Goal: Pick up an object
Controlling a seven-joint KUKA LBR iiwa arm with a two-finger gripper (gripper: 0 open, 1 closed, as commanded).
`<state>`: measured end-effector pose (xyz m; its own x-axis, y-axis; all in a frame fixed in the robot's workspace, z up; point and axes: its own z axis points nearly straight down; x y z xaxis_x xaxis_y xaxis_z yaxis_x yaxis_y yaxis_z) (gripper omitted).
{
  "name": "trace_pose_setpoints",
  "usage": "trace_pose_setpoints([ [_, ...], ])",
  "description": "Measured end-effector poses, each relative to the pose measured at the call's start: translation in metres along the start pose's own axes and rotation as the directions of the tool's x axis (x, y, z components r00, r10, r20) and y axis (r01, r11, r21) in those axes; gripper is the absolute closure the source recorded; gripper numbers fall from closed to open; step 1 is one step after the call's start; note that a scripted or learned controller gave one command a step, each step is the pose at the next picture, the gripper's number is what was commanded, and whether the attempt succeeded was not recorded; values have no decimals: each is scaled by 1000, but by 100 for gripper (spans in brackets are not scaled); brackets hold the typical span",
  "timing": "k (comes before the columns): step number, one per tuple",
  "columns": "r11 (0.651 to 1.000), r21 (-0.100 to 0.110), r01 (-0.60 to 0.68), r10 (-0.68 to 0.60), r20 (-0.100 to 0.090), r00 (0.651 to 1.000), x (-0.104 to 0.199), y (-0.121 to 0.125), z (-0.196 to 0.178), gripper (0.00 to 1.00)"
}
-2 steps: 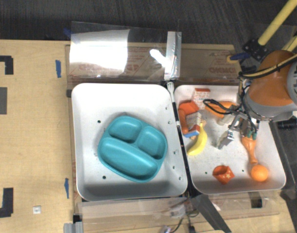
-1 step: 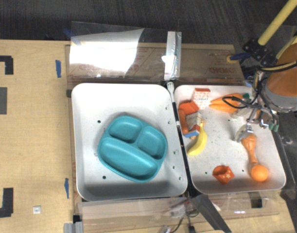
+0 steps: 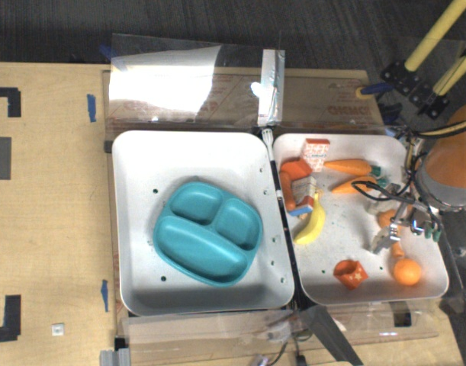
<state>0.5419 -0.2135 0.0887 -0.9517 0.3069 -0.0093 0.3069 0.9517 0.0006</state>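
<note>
Orange ball point(image 3: 406, 271) in right bin point(image 3: 324, 280), just below tool point(image 3: 387, 239)

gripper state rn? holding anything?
Gripper: low in the right bin, beside the orange ball; open or closed cannot be told, and nothing is visibly held.

A: Beside the claw point(image 3: 391, 233), the right bin point(image 3: 332, 277) looks like smooth white plastic, faintly glossy.
B: Further off, the left bin point(image 3: 141, 166) has the same finish, and the teal divided plate point(image 3: 208, 231) in it is smooth, shiny plastic.
A: The table point(image 3: 42, 204)?
B: Matt, pale wood. Beyond both bins, the clear sheet point(image 3: 168, 82) is glossy and catches glare.
</note>
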Motion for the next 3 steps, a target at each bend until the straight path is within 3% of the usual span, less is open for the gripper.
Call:
trace_pose_setpoints([
  [1, 990, -1, -142, 142, 2, 990, 52, 28, -1, 0],
  [2, 989, -1, 146, -146, 1, 989, -8, 54, -28, 0],
  [3, 976, -2, 217, -217, 2, 976, -16, 107, 0, 0],
])
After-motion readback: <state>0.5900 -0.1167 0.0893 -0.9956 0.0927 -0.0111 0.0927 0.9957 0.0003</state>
